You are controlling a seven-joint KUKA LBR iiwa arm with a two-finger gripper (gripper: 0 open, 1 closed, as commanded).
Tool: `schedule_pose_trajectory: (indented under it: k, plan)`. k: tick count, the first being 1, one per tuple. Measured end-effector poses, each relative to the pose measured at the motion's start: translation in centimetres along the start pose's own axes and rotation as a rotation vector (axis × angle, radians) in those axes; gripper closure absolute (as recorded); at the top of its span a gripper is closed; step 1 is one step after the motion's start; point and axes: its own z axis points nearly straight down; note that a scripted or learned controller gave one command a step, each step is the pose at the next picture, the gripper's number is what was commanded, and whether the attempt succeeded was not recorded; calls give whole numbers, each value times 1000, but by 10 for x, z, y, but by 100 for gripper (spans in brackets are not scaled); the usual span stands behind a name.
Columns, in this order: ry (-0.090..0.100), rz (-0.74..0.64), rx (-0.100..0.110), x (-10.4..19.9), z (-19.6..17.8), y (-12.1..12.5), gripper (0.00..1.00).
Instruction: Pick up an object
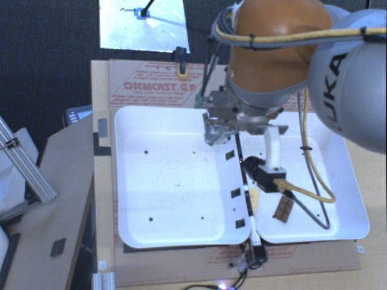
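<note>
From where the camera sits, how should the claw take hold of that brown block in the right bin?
Grip the brown block across its narrow width, coming straight down from above. It lies flat and slightly tilted on the right bin floor, long sides exposed. A yellow piece sits to its left and a cable runs on its right, so I'd keep the claw's opening tight.

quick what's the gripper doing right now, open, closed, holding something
Gripper: cannot be told. It hangs over the seam between the two white bins, beneath the arm's orange band.
</note>
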Motion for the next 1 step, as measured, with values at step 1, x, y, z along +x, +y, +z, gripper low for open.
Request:
schedule_pose_trajectory:
  k: [1]
  plan:
    - [2,10,-14,-55,22,-12,100]
